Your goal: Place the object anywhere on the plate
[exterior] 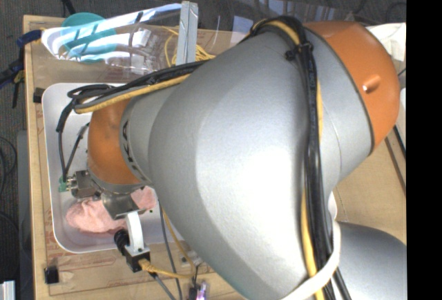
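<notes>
From my console the arm [262, 153] fills most of the view, reaching over the left white bin [52, 153] so its wrist hangs above the bin's near end. A soft pink object [93, 217] lies on that bin's floor, right under the gripper [121, 212], likely the thing to be moved. I cannot tell how the jaws stand; the wrist hides them. No plate is clear to me from here
</notes>
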`<state>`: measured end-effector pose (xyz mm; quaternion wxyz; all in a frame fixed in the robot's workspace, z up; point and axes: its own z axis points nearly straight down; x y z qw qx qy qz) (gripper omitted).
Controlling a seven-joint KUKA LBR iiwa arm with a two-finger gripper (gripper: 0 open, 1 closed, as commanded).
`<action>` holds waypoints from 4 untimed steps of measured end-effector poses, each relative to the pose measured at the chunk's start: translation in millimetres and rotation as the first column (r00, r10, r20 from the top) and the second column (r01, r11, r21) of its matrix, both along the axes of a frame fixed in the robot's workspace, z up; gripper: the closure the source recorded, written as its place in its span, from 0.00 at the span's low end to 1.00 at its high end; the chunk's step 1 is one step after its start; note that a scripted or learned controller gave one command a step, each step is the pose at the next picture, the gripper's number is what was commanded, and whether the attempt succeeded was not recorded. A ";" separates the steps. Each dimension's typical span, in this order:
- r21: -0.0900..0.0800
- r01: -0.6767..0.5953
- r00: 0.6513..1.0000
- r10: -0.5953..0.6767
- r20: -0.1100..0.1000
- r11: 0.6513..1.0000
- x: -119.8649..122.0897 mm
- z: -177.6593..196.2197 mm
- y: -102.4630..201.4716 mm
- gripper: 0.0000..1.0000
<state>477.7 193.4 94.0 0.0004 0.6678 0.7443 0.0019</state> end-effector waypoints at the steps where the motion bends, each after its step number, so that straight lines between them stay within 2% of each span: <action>1: -0.002 -0.052 0.999 0.052 -0.007 0.999 -2.0 45.2 -37.4 1.00; 2: -0.002 -0.013 1.000 0.013 -0.007 1.000 2.6 97.1 -96.6 1.00; 3: -0.002 0.196 0.981 -0.196 -0.006 0.981 -2.0 -2.4 -28.2 1.00; 4: -0.002 -0.042 0.999 0.042 -0.005 0.999 -1.8 80.5 -43.0 1.00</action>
